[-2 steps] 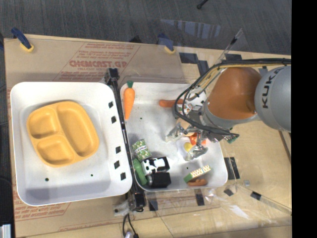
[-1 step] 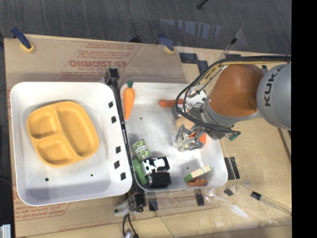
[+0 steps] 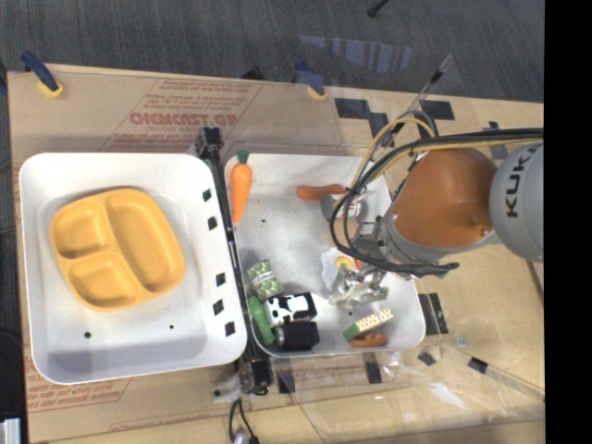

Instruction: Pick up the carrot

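Hovering low over the near-right part of the right bin (image 3: 277,169), with the tool (image 3: 359,289) pointing down among clutter; impossible to tell whether spread or pressed together, being tangled visually with cables and a yellow-white toy (image 3: 339,265) just beside it. Lying well apart from the tool, up and to its left, against the bin's left wall at the far corner: the carrot (image 3: 240,185), orange with green top pointing away. Judging the step as still reaching: travelling across the bin toward that corner, lining the fingers across the carrot's narrow width, dropping near its middle, minding the wall close alongside.

Sitting in the right bin: a reddish sausage-like piece (image 3: 319,191) above the tool, a green packet (image 3: 262,277) and a black-and-white object (image 3: 294,309) to its left, a small labelled pack (image 3: 372,323) just below. Resting in the left bin (image 3: 37,248), far off to the left: a yellow divided plate (image 3: 116,246).
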